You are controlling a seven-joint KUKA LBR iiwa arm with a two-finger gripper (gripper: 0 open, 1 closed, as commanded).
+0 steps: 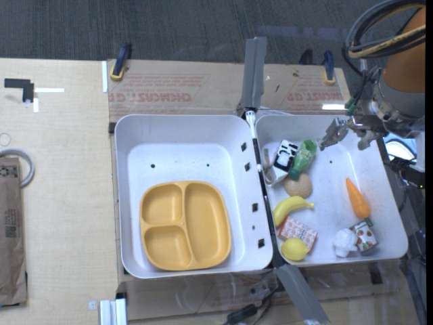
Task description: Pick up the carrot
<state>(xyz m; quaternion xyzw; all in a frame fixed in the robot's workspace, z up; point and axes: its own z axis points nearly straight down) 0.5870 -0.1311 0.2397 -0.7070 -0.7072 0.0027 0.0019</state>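
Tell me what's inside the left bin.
The left bin holds a yellow divided plate with nothing visible in its three compartments. The floor beneath the plate is covered.

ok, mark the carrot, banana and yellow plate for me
carrot [357,198], camera view, middle of its orange body
banana [291,208], camera view, middle of its curve
yellow plate [185,224], camera view, ridge where its three compartments meet

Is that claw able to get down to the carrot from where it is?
Probably yes. The carrot lies alone on bare bin floor, apart from the other items, and the claw hangs above the same bin with nothing between them.
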